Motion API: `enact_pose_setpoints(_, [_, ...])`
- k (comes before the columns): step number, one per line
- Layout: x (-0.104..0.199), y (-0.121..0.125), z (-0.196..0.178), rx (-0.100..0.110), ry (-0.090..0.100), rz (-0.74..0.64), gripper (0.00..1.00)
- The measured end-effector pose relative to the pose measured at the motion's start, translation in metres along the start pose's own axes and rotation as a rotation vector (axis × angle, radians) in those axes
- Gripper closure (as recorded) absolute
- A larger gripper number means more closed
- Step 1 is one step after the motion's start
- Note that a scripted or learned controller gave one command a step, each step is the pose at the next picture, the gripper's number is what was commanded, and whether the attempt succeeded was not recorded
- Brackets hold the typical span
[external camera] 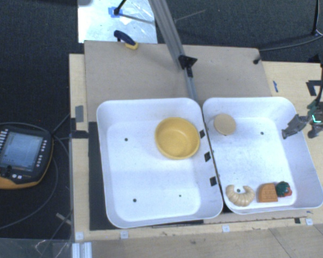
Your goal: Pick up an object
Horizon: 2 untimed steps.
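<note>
Yellow bowl (177, 137) in left bin (118, 198)

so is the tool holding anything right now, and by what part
Nothing is held. The tool sits at the right bin's right edge with nothing between its fingers, apart from the tan disc, the croissant and the yellow bowl.
</note>
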<state>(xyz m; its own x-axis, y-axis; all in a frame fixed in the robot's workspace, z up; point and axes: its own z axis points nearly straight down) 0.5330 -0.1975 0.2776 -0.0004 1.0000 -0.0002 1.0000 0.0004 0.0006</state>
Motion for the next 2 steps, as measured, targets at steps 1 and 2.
enact_pose_setpoints(1, [0.000, 0.000, 0.000, 0.000, 0.000, 0.000, 0.00])
enact_pose_setpoints(2, [-0.003, 0.000, 0.042, 0.003, 0.001, 0.000, 0.00])
